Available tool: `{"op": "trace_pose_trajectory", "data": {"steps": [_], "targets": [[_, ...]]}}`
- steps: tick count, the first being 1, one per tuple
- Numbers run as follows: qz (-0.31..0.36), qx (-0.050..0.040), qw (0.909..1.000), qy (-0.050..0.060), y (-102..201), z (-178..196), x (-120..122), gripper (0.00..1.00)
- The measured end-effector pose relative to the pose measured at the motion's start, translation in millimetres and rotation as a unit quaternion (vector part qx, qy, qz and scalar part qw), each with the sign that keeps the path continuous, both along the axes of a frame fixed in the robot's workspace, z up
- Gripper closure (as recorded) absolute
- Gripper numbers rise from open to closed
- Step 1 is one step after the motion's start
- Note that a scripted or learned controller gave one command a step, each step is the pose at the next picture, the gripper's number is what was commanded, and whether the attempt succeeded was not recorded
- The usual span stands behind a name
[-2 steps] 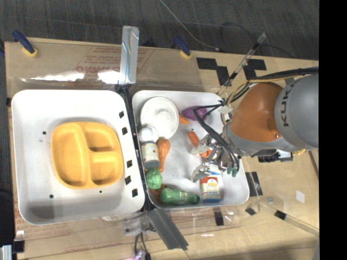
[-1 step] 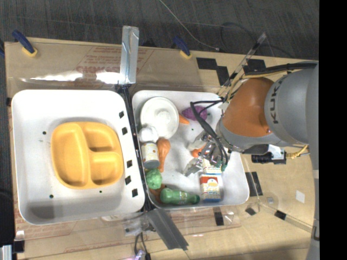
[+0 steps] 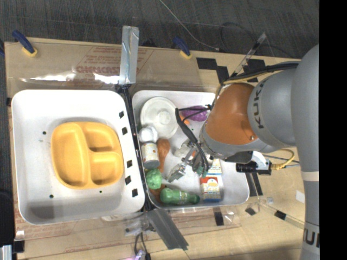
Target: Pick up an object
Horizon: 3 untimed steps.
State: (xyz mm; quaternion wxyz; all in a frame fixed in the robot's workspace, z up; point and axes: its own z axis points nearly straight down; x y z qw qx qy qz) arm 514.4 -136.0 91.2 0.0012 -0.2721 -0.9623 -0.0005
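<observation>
You see two white bins, one yellow tray, one white lid, one green bottle, one small carton.

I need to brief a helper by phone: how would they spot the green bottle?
Look in the right bin, along its near edge. The green bottle lies on its side there, left of a small carton; it is the one long green thing.
</observation>
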Motion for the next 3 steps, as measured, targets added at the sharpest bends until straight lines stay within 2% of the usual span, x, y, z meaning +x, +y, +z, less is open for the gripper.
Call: {"op": "trace_pose_trajectory", "data": {"steps": [1,2,3], "targets": [[0.004,-0.0003,1.0000,-0.001,0.5,10.3,1.4,1.00],[-0.028,-0.0022,0.9996,-0.008,8.3,159.6,42.3,1.00],[0.148,0.0003,0.9890,0.001,11.8,47.5,-5.9,1.00]]}}
